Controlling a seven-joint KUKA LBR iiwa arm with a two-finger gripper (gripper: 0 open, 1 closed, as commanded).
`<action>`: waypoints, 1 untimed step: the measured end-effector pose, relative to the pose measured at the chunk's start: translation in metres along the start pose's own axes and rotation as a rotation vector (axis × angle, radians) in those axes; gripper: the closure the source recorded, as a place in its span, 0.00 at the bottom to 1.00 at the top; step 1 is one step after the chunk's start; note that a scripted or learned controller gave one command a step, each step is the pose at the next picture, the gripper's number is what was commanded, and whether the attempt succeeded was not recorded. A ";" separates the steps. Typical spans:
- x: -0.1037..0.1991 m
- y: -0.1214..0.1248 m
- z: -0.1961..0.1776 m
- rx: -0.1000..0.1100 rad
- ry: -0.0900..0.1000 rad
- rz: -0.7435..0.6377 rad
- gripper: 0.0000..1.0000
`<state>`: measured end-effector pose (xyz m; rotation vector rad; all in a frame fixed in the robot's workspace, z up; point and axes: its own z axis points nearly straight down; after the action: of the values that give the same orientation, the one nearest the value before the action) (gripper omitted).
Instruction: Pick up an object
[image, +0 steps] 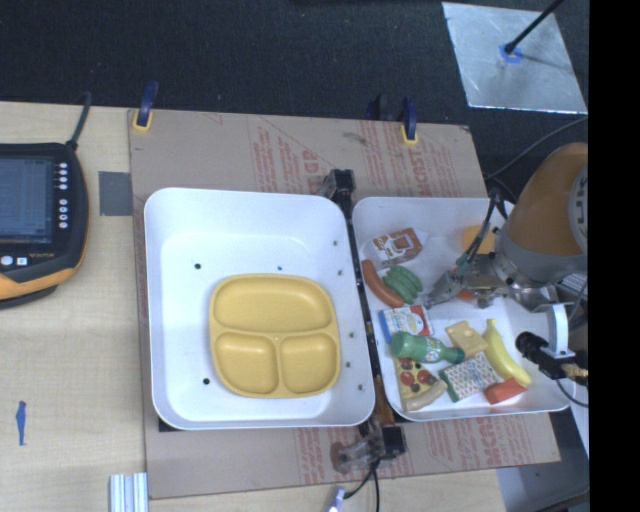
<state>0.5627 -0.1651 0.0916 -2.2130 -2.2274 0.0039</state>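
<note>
Pizza slice (418, 381), green bottle (425, 348), banana (505, 352) lying loose in right bin (560, 405); my end effector (446, 289) hovering above, spread, pinching nothing. Pick not yet done.

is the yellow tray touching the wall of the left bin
Apart. The camera view shows the yellow tray with bare white floor around it inside the left bin.

No text could be read with certainty. The cardboard sheet (300, 150) under the bins bore repeated red printing, too small to make out. Left of the gripper (450, 288), the small packets (395, 243) carried printed labels that remained illegible.
</note>
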 end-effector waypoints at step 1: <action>-0.023 0.055 -0.001 -0.002 0.001 0.002 0.00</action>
<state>0.6183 -0.1873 0.0923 -2.2157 -2.2253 0.0007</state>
